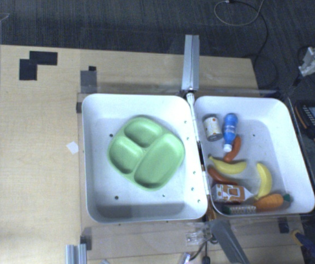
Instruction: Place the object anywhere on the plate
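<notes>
Surface: a light wooden desk (31,147) fills the left and centre of the frame, with black square markings (36,64) at upper left. Dark carpeted floor (119,10) runs across the top, with a looped cable (245,10) at upper right. A metal rail (191,62) stands upright at top centre, above the seam between the bins. The gripper (314,60) sits at the upper right edge, over the floor and well apart from both bins; whether its jaws are spread or pressed together cannot be told. Left bin (91,164): a green three-compartment plate (146,153), roughly centred. Right bin (294,142): a small can (213,128) and a blue bottle (230,126) side by side at its upper left; a red-brown sausage (233,150) just below the bottle; a banana (227,166) beneath that; a second banana (264,179) to the right; a printed carton (228,192) and a carrot (271,202) along the lower wall. Every candidate object lies in the right bin; which one the task means cannot be told.
</notes>
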{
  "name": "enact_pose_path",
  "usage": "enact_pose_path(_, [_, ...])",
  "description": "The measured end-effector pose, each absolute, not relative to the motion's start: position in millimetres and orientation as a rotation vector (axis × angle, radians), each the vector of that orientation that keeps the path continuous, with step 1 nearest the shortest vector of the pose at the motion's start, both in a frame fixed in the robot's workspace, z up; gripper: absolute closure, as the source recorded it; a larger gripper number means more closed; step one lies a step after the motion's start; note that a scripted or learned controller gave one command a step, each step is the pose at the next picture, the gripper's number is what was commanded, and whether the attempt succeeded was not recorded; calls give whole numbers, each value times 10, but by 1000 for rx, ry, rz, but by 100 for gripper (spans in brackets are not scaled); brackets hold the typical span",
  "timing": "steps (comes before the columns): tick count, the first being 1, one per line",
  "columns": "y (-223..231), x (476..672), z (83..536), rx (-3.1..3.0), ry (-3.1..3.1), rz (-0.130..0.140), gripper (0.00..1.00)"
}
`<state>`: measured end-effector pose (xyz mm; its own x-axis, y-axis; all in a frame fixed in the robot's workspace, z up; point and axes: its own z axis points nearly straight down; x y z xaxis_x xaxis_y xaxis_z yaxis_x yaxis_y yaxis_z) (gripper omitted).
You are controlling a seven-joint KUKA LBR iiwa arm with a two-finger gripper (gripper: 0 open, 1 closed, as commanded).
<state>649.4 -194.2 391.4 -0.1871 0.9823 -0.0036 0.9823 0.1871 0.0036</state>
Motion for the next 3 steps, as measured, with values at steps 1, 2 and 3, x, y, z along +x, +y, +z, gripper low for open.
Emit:
enact_pose_path(1, [-1156, 6363, 2196, 1807, 2569, 1, 100])
enact_pose_path(2, [-1563, 6027, 3103, 1803, 2567, 3, 100])
enact_pose_path(3, [-763, 6003, 2789, 1834, 2549, 1, 100])
